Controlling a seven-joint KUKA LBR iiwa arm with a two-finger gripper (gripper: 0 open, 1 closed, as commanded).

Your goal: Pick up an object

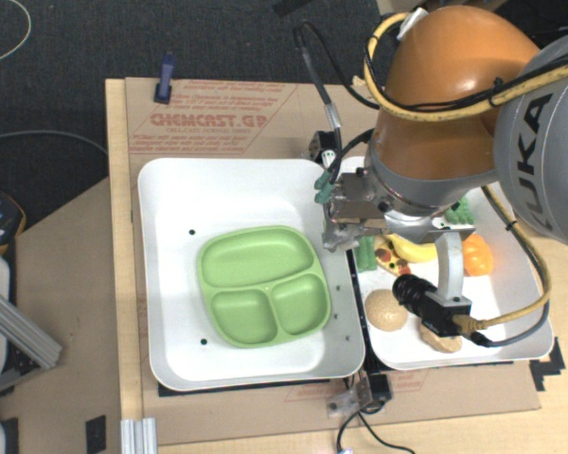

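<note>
My gripper (358, 236) hangs under the big orange and grey wrist, over the left edge of the right bin (516, 340). The wrist body hides its tips. Just below it lie a small green piece (364, 254) and a yellow banana (413, 250). An orange toy (477, 255) sits right of the banana, and a green leafy toy (461, 214) peeks out behind the arm. A round tan item (386, 311) and a flatter tan piece (442, 341) lie near the bin's front. Nothing visibly hangs from the gripper.
The left bin (161, 253) holds a light green divided plate (262, 285). A black cable plug (428, 307) from the arm hangs over the right bin's front. A cardboard sheet (208, 112) lies under both bins, with a blue clip (164, 78) at its back edge.
</note>
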